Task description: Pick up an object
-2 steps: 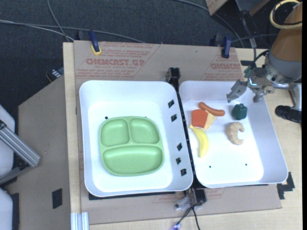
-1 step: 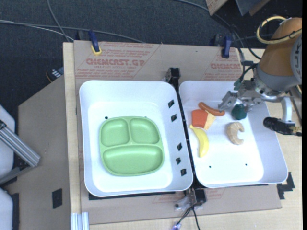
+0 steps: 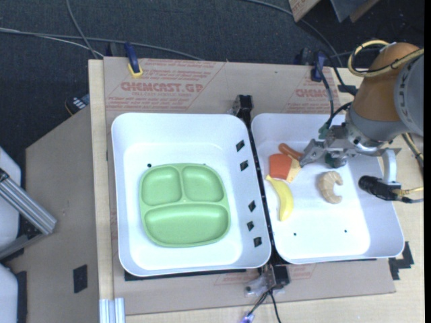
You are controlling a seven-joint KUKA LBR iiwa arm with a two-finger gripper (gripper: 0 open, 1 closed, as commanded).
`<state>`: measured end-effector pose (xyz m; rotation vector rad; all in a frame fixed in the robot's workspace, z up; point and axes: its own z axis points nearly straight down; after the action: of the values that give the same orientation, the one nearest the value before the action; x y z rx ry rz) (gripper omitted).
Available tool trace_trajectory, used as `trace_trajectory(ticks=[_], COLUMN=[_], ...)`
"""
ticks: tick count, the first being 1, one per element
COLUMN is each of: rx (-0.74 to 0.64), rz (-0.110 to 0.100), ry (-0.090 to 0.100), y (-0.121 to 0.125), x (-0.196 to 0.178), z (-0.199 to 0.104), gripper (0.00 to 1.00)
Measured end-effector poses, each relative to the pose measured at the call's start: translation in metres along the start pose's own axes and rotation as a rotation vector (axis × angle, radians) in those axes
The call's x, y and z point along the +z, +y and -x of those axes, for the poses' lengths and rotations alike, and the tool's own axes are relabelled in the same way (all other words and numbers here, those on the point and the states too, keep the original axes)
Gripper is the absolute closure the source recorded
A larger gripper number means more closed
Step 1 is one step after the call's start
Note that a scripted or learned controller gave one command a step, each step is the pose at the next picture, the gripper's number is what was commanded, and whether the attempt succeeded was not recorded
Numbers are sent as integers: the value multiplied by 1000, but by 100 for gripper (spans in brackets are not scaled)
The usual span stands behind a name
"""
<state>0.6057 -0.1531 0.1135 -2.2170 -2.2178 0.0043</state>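
The right bin [image 3: 337, 237] holds several small items. A yellow banana [image 3: 281, 198] lies near its left wall. Just above the banana sits an orange-red block [image 3: 281, 166] with a yellow side, and an orange stick-shaped piece [image 3: 290, 151] lies behind it. A beige curved piece [image 3: 330, 186] rests near the bin's middle. My gripper [image 3: 323, 155] hangs low over the bin's upper middle, right of the orange-red block and above the beige piece. Nothing is visibly held in it.
The left bin [image 3: 128, 180] carries a green three-compartment plate [image 3: 184, 203]. The grey arm with its orange band [image 3: 384, 93] comes in over the right bin's far right corner. A black cable connector [image 3: 377, 187] hangs by the right wall. Clamps sit at the bench's back edge.
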Motion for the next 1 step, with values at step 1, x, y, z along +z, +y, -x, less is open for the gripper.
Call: trace_trajectory(ticks=[1], rx=[0], rz=[7], ry=[-1], y=[2], x=[-14], z=[0], gripper=[100])
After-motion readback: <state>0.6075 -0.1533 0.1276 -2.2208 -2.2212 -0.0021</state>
